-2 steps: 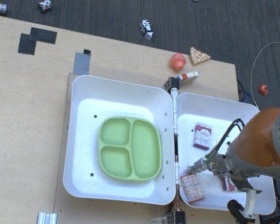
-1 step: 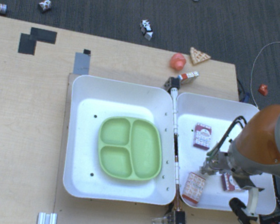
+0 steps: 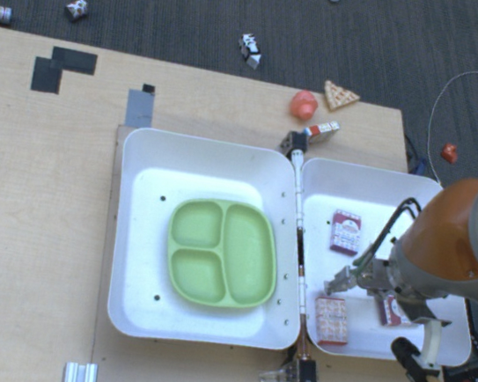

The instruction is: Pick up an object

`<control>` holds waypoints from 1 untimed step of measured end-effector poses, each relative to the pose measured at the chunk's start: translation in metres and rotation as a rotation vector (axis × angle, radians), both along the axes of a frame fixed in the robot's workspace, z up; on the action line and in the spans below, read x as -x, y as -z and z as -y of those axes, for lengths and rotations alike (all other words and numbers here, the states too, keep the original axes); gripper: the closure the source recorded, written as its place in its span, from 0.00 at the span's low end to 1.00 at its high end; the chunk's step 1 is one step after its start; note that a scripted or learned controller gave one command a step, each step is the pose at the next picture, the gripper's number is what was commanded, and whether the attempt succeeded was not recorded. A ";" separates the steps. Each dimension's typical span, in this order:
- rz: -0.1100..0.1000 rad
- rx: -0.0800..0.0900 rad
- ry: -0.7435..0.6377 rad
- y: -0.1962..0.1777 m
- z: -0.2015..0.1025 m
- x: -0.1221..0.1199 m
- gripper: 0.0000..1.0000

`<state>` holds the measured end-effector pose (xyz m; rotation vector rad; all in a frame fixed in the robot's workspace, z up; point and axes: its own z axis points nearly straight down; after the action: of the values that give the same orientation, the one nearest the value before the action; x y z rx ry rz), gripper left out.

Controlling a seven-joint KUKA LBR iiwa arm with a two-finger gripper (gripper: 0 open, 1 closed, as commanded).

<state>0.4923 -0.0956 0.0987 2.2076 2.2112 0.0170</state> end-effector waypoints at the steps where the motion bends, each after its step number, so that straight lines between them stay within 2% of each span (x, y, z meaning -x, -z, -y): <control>1: -0.008 0.001 0.001 0.011 -0.011 0.003 0.00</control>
<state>0.4894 -0.0849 0.0874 2.2126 2.2141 0.0070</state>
